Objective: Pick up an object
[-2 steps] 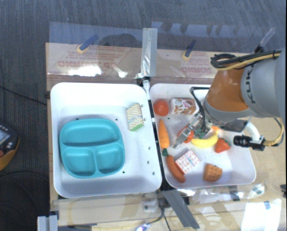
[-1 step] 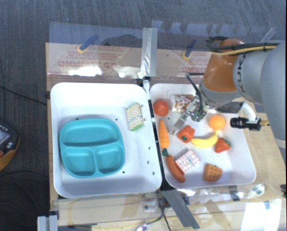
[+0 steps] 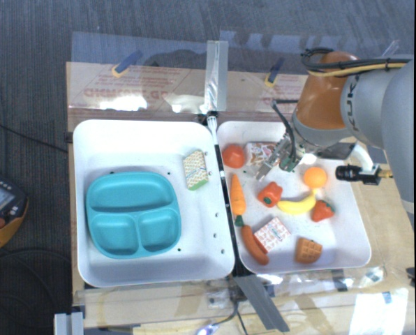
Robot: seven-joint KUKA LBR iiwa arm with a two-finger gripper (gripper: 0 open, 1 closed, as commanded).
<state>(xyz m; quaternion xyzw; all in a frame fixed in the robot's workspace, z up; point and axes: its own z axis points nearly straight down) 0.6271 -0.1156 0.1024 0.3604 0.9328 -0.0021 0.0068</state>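
The pincer [image 3: 276,160] hangs over the right bin's [image 3: 358,246] far side; whether it grips anything, I can't tell. The carrot [image 3: 237,197] lies lengthwise, far-to-near.

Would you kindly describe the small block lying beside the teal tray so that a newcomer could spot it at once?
Start at the left white bin, which holds a teal divided tray. Just beyond the tray's upper right corner, near the wall shared with the other bin, lies the small block. Its pale speckled sides and rectangular shape set it apart.

R bin: orange ball [image 3: 315,177], yellow banana [image 3: 296,204], red pepper [image 3: 269,195], carrot [image 3: 237,197], tomato [image 3: 233,155], all lying loose.
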